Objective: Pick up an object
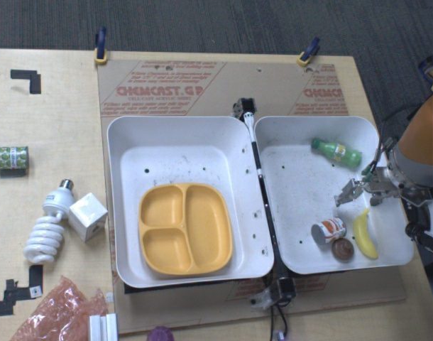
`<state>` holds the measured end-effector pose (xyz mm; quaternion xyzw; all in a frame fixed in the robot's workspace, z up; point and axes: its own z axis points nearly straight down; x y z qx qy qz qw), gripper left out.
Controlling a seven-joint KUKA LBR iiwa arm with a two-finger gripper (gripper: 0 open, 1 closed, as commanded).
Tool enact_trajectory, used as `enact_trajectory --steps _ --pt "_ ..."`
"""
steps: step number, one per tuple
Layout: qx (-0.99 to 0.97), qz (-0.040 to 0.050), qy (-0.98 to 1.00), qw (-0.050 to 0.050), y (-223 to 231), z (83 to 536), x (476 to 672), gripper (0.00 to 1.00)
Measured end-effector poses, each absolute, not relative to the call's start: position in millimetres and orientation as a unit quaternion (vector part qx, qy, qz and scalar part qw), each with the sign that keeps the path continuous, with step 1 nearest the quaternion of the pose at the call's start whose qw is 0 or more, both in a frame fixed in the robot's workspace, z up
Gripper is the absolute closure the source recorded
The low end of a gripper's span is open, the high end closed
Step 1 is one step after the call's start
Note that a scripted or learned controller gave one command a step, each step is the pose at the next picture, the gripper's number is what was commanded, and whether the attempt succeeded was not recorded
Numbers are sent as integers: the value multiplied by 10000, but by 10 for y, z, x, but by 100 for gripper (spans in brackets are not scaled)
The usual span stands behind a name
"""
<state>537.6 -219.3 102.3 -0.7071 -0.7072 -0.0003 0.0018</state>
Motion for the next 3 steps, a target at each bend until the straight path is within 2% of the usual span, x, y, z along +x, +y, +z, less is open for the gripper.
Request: enact_trajectory --steps 1,2,3 --pt "-7065 8 -7077 6 -1778 925 6575 0" --pt "-7077 2 -7065 1 -1274 923 5627 0" --pt "-7078 0 -7064 0 -1126 923 4945 0"
